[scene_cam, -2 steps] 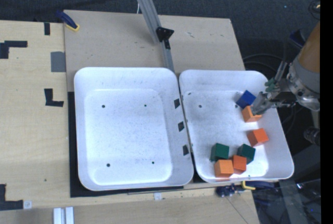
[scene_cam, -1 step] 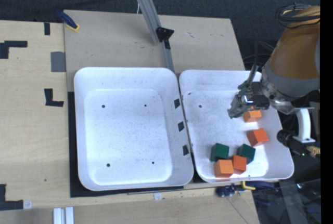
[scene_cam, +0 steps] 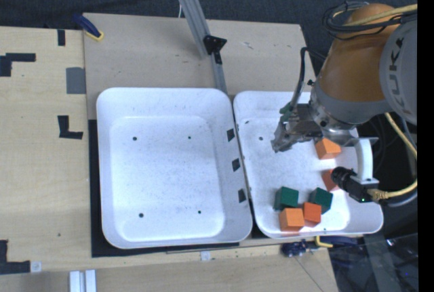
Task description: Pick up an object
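Observation:
The arm reaches in from the right, and my gripper (scene_cam: 283,140) hangs over the middle of the right bin (scene_cam: 261,114). Nothing shows between its fingers. An orange block (scene_cam: 327,148) lies just right of the gripper, partly under the wrist. At the bin's near end sit a green block (scene_cam: 287,197), a second green block (scene_cam: 321,199), an orange block (scene_cam: 292,218) and a smaller orange-red block (scene_cam: 312,213). Another reddish block (scene_cam: 329,179) peeks out beside the arm's black fitting.
The left bin (scene_cam: 163,169) lies beside the right one, separated by a ridge with black clips. A grey metal bar (scene_cam: 193,6) slants down from the top to the bins' far edge. The bench top extends to the left.

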